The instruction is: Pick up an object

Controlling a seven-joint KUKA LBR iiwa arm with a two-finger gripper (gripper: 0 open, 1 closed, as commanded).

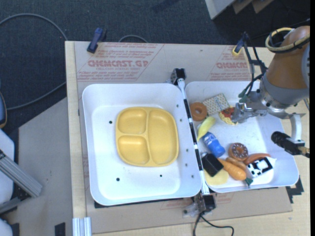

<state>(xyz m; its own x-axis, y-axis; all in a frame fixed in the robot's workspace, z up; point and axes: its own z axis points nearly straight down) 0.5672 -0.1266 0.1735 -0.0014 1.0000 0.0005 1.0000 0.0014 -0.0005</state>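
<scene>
White right bin (283, 132) crowds toys leftward, bare floor rightward; pincer (235, 115) over red toy (227, 115), finger state unclear.

We see two white bins (93, 132) on a tan bench (147, 58) printed with red lettering. A yellow divided plate (146, 135) fills one. Beside it: a brown doughnut (199, 111), blue can (213, 145), orange carrot (234, 168), black block (211, 164) and checked cloth (216, 103).
</scene>
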